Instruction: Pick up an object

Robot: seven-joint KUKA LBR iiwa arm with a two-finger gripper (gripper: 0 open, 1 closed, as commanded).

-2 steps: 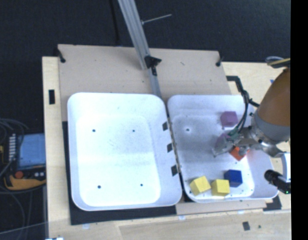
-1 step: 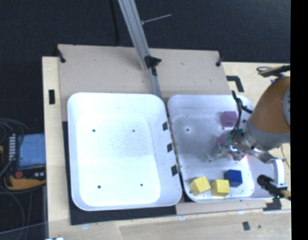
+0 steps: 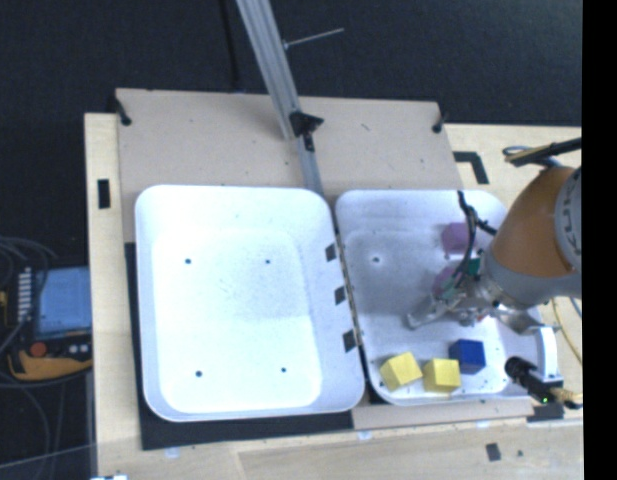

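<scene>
Across the bench (image 3: 288,448) sit two shallow white bins side by side, and they are the largest things on it. One is the left bin (image 3: 238,298), its floor bare apart from a few dark dots; the other is the right bin (image 3: 388,258), which carries all the loose objects. From the right edge the grey arm (image 3: 538,238), with its orange band, reaches over the right bin, and the pincer (image 3: 433,311) at its end hangs low above the middle of that bin's floor.

Four objects can be counted in the right bin. Two yellow blocks lie along the near wall: the left yellow block (image 3: 400,370) and, touching or just beside it, the right yellow block (image 3: 443,374). One blue block (image 3: 469,354) sits just to the right of them, close to the arm's wrist. One pale purple object (image 3: 454,236) lies toward the far side of the bin, partly hidden by cabling.

All three blocks lie on the near side of the pincer and apart from it; the purple object lies beyond it on the far side. How far the pincer is spread cannot be made out from this angle, since the metal tips blur into the bin floor, and nothing is seen pinched in it.
</scene>
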